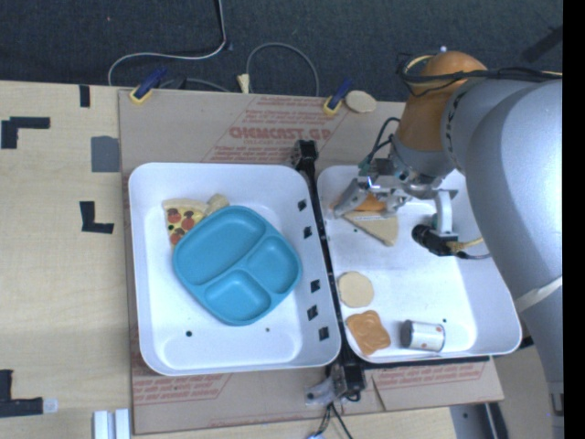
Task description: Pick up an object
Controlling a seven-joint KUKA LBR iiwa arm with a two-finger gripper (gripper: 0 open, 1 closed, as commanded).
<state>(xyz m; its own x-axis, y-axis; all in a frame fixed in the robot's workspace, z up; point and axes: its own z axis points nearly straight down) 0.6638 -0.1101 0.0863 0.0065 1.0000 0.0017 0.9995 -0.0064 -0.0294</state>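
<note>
The gripper (366, 195) sits low in the right bin (475, 311), its metal fingers (347, 199) splayed open around the upper end of a tan sandwich wedge (382, 228) near the bin's far-left corner, with nothing yet clamped between them. To do this well, I judge it should centre over the wedge's thick part, press down squarely, close firmly and lift straight, since a slanted flat toy could slip out sideways. Nearer the camera lie a round cracker (356, 289), a toast piece (367, 331) and a small can (423, 336); the wedge itself looks pale beige, triangular, with an orange filling edge.
</note>
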